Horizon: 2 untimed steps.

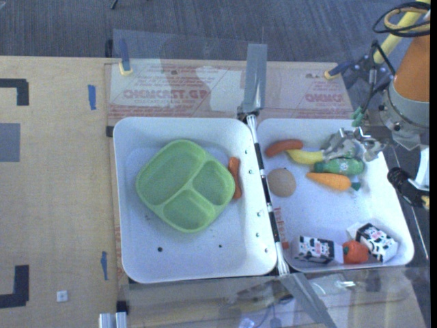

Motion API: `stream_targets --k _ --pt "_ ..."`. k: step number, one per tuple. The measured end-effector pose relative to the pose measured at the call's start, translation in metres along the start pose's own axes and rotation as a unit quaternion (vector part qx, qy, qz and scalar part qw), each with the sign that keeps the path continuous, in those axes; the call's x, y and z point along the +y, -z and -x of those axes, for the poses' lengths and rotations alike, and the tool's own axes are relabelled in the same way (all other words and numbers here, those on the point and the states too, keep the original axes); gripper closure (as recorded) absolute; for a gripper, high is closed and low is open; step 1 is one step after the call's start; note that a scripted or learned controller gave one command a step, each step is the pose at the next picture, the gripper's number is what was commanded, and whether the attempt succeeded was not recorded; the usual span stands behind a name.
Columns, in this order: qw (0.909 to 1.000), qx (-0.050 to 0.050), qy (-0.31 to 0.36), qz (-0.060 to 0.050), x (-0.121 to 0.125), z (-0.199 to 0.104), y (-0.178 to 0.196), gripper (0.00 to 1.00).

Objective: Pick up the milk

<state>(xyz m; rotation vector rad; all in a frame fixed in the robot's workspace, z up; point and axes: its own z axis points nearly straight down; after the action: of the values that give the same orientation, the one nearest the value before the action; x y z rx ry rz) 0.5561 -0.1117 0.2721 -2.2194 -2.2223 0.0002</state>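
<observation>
Reaching in from the right, the arm (410,80) hangs its jaws, state unclear, above the green bottle (339,165).

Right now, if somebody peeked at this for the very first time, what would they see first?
Probably the big green divided plastic plate, which lies in the left white bin. Next, the bright toy food in the right white bin: a yellow banana and an orange carrot at the far side, with two black-and-white milk cartons along the near edge.
</observation>
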Motion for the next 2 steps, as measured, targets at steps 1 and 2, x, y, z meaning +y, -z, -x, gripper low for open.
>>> stream_targets --k 1,2 --pt "0.9989 0.000 0.047 0.000 -0.077 0.011 -0.132 0.00" --pt "1.0000 -0.001 0.006 0.001 -0.076 0.085 -0.135 0.00"
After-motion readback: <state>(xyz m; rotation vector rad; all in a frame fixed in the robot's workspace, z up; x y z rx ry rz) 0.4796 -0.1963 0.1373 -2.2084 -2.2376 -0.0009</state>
